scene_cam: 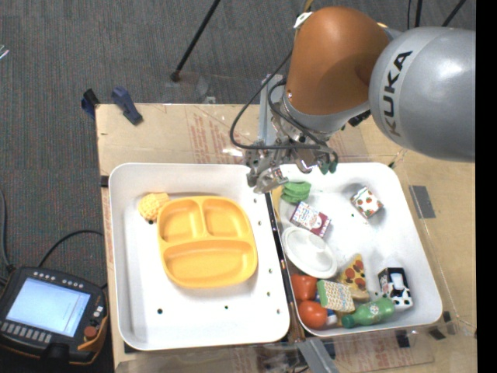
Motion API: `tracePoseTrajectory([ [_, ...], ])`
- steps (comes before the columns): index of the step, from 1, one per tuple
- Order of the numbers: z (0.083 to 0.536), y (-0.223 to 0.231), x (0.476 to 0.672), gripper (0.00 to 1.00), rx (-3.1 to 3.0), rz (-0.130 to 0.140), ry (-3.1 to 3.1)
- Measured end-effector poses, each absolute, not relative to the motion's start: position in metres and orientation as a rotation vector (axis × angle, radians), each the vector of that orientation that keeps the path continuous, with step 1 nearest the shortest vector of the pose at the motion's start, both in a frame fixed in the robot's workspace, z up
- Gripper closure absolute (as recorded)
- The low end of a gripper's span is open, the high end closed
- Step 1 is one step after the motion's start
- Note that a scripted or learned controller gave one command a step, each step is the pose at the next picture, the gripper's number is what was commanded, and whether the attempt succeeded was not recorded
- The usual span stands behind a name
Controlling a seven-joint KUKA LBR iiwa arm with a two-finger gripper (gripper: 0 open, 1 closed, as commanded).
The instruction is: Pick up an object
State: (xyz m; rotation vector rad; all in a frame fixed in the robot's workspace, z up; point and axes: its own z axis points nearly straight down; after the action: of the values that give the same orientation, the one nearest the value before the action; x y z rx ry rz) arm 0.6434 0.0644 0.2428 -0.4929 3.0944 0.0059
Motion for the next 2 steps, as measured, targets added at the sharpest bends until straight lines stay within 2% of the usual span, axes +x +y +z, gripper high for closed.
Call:
tracePoseTrajectory([
  [1,0.207,-0.027,0.626,1.00,-0.834,0.002,3.029],
  [2,0.225,0.022,0.645,1.00,-0.944,0.004,2.991],
])
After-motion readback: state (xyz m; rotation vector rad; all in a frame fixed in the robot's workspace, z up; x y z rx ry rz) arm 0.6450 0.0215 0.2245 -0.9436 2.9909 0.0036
